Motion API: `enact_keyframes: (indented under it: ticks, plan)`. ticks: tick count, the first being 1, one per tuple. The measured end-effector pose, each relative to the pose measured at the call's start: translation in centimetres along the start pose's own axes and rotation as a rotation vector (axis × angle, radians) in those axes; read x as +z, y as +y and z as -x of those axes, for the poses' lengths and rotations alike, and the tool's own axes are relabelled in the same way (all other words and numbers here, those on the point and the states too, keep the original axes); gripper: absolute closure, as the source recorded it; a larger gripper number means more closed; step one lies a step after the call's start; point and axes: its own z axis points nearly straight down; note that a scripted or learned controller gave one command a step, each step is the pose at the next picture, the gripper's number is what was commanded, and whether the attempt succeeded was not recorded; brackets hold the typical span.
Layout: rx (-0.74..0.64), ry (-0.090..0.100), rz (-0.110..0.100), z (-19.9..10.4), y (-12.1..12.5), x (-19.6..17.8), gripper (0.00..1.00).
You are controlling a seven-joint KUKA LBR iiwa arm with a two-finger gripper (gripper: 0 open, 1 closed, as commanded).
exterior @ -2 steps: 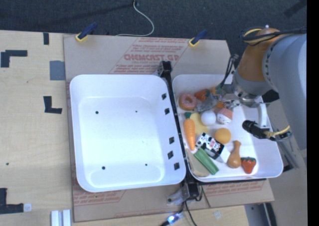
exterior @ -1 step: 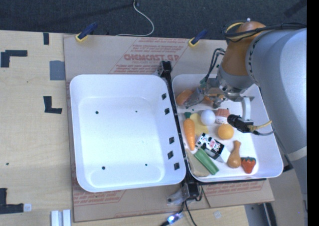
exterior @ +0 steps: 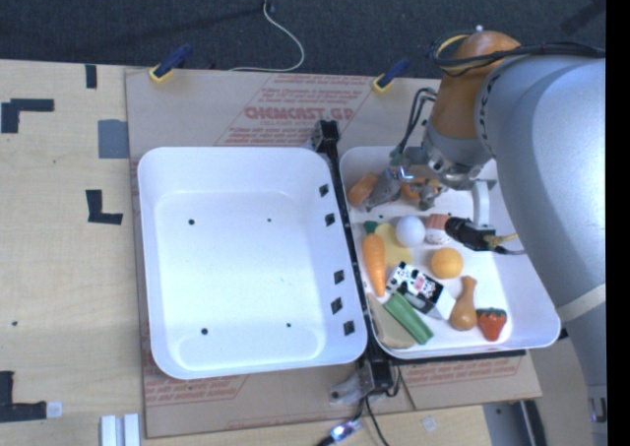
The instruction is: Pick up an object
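My gripper [exterior: 411, 184] hangs low over the far end of the right bin [exterior: 527, 321], just above an orange-brown piece [exterior: 361, 188] by the bin's left wall. Below it lie a white ball [exterior: 409, 230], a long orange carrot [exterior: 375, 264], an orange ball [exterior: 446, 263], a black-and-white spotted block [exterior: 415, 286], a green stick [exterior: 407, 319], a tan drumstick-shaped piece [exterior: 465, 304] and a red strawberry [exterior: 492, 322]. Nothing is visibly between the fingers.
The left bin [exterior: 236, 257] stands beside the right one, a black divider [exterior: 340, 237] between them. Both rest on a cardboard sheet [exterior: 285, 109]. The grey arm [exterior: 551, 168] covers the right side of the right bin.
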Motion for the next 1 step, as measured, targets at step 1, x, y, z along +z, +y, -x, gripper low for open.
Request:
enact_keyframes:
  ticks: [1]
  plan:
    - [-0.017,0.020,0.041,-8.70,-1.38,-10.81,0.00]
